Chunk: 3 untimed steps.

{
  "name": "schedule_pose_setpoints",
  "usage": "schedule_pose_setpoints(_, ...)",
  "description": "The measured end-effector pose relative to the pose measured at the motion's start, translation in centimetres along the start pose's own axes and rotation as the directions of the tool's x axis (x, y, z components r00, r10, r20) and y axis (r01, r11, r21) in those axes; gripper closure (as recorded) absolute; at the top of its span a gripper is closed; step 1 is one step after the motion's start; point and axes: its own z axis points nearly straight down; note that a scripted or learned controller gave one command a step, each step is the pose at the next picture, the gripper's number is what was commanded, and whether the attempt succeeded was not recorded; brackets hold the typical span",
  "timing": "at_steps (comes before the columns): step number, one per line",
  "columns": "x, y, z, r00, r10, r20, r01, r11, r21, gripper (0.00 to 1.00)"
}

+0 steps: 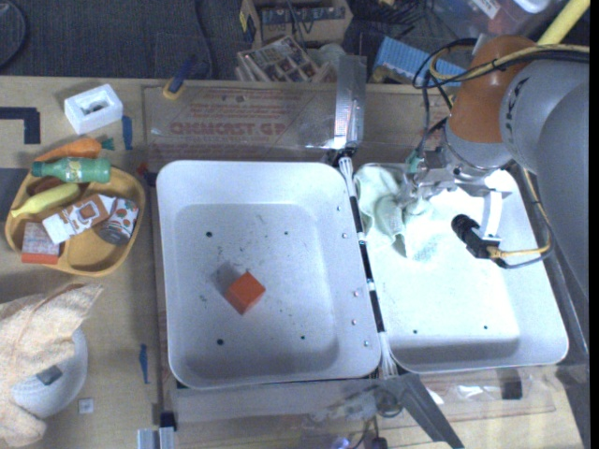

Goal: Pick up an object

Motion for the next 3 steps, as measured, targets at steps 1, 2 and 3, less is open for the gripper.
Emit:
schedule_pose_setpoints(1, 2.0, 0.4, -8.2, 0.956, -0.293, -0.003, 0.293, 0.956, 0.009, 1.0)
schedule_pose_setpoints(2, 2.1, -0.7, -8.1, 0.956, -0.295, -0.007, 0.295, 0.955, 0.014, 1.0)
schedule_pose_setpoints(3, 6.5, 0.7, -8.1, 1.0, 0.001, -0.001, -0.001, 1.0, 0.013, 1.0)
